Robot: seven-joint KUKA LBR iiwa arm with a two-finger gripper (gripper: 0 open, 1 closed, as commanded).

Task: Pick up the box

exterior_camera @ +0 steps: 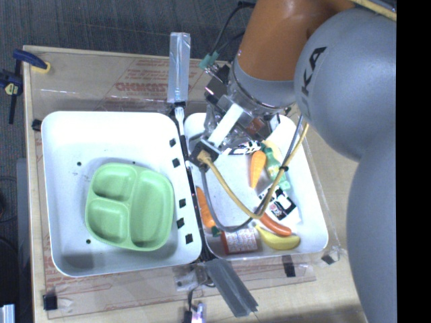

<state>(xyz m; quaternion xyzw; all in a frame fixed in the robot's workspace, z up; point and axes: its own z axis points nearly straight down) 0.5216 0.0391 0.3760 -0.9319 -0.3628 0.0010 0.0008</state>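
Observation:
A small black, white and red box (283, 205) lies in the right bin (313, 210), near its right wall, just above a banana. My gripper (232, 138) hangs low over the far left part of that bin, up and to the left of the box and apart from it. The wrist and its fittings hide the gripper's tips. A black-and-white patterned piece (244, 147) shows just under the wrist; what it is I cannot tell.
Around the box are an orange carrot (256, 167), a green item (272, 157), a red pepper on a yellow banana (280, 239), a brown-labelled jar (239, 241) and another carrot (204, 209) by the left wall. The left bin (60, 153) holds a green divided plate (130, 206).

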